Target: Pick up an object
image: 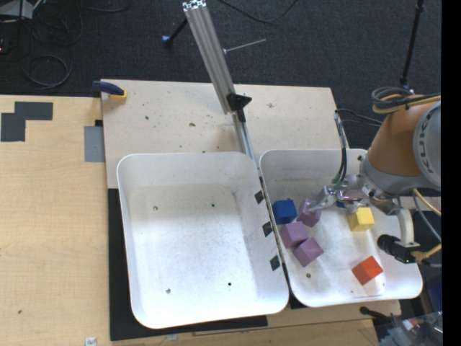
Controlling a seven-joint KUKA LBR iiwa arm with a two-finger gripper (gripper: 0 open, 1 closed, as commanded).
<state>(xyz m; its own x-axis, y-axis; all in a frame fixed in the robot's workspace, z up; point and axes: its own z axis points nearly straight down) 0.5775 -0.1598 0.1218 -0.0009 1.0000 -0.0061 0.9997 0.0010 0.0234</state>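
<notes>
My gripper [325, 197] is low inside the right bin [338, 161], reaching in from the right. Its tip is right against a small purple block [309, 214]. A blue cube [284, 210] sits just left of that block, near the divider. Two more purple blocks [294, 233] [309, 251] lie a little nearer the front. A yellow cube [361, 218] rests directly below the wrist. A red cube [367, 270] sits near the bin's front right corner.
The left bin [144, 171] stands beside the right one, sharing a divider with black clips [266, 228]. A slanted aluminium bar [216, 56] rises from behind the bins. The arm's orange band [400, 146] hangs over the right bin's far right side.
</notes>
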